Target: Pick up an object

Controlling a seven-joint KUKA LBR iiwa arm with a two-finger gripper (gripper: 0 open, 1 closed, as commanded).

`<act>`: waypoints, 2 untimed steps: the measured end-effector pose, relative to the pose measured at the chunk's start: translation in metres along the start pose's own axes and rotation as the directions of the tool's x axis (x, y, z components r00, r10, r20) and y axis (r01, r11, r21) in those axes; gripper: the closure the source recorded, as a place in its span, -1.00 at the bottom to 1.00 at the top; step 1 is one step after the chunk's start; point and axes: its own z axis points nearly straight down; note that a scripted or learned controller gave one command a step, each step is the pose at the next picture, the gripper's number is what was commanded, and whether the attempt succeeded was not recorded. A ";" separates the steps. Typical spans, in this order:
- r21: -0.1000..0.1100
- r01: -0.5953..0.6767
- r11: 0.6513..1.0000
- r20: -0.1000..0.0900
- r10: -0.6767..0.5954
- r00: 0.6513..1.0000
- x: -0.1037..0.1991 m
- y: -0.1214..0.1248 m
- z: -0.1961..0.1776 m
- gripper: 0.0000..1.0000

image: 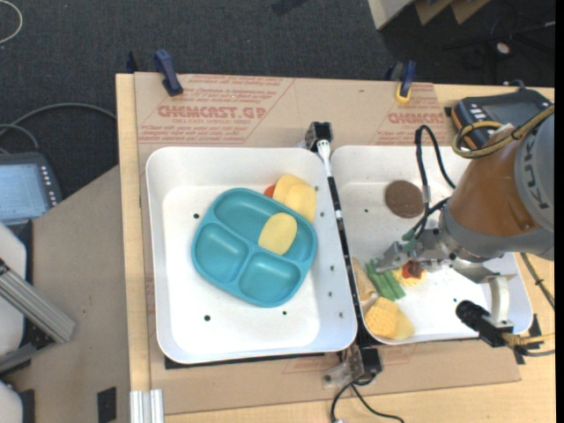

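A green toy vegetable (385,282) is seen in the right bin (441,329), its long axis running from far-left to near-right. The gripper (404,256) is placed just above its far end, beside a small red and yellow piece (411,272); whether it is open or closed cannot be told. A yellow corn piece (388,319) is found nearer, and a brown disc (404,198) farther off. In the left bin (172,263) a blue divided plate (238,258) is laid, bearing a yellow toy (278,233). "CHEMCAST GP" is printed in red on the desk (220,104).
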 end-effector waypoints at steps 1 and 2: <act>-0.002 -0.002 1.000 0.001 0.002 1.000 0.000 0.000 -0.009 1.00; 0.000 0.002 1.000 0.002 -0.002 1.000 0.009 0.066 0.008 1.00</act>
